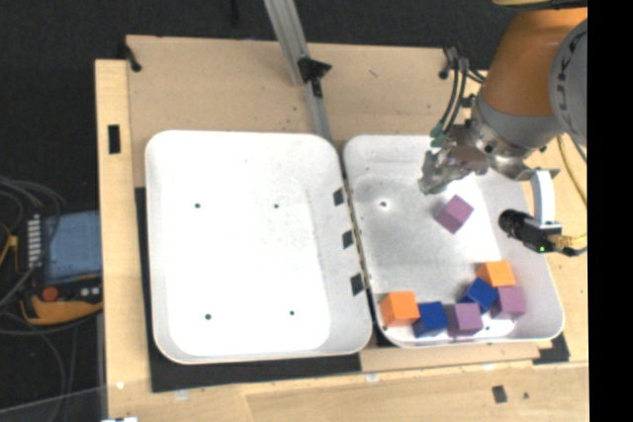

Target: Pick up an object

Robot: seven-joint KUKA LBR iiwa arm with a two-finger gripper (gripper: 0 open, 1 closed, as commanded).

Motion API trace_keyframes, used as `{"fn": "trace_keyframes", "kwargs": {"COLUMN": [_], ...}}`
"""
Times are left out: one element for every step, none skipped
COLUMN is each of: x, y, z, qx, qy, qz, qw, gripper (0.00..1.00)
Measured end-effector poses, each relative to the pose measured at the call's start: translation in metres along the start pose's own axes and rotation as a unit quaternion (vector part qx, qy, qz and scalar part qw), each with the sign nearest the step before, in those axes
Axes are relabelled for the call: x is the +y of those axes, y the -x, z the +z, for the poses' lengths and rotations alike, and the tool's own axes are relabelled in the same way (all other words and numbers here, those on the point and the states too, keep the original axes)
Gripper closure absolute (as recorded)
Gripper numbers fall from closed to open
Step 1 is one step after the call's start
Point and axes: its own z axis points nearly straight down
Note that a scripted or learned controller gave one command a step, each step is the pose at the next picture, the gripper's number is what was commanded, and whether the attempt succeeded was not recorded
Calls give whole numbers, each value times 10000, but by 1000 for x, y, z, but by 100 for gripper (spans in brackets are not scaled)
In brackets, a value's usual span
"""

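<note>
My gripper [437, 175] hangs over the upper part of the right bin [396, 242], pointing down and to the left. A purple cube [455, 212] sits tilted just below and to the right of it, close to the gripper's tip but apart from it. Along the bin's front edge lie several more blocks: an orange one [401, 307], a blue one [431, 318], a purple one [466, 317], a second blue one [482, 294], a second orange one [496, 274] and another purple one [511, 300].
The left bin [158, 212] lies beside the right one, with a dark divider [348, 237] between them. A grey metal pole [287, 25] slants up from behind the bins. Cables and a blue box [69, 247] lie off the bench at the left.
</note>
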Motion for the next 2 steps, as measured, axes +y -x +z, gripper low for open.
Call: {"fn": "trace_keyframes", "kwargs": {"x": [11, 23], "y": [-42, -90], "z": [-5, 4], "qx": [10, 1], "qy": [2, 5], "qz": [-6, 0], "qw": [10000, 10000], "gripper": [100, 100]}}
